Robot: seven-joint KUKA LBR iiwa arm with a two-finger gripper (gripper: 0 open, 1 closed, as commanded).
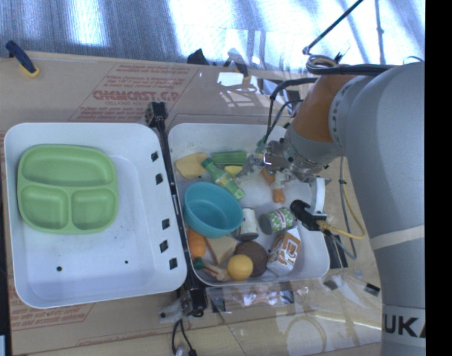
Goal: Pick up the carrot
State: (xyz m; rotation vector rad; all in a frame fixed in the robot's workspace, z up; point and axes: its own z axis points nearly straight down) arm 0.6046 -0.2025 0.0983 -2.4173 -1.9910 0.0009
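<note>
The carrot (277, 192) is lying in the right bin (318, 254) just under the pincer (270, 165), whose state I cannot tell.

Right bin (324, 262) is packed, you get little room; blue bowl (211, 208) fills the centre-left, green bottle (223, 179) lies just above it, yellow ball (240, 267) and carton (286, 252) crowd the near edge; arm (344, 124) overhangs the bin's far right corner, blocking that approach; carrot (278, 192) lies just below the gripper (274, 165) on a small bare patch; left bin (85, 265) has a wide free floor near you, green tray (67, 188) takes the far half.
</note>
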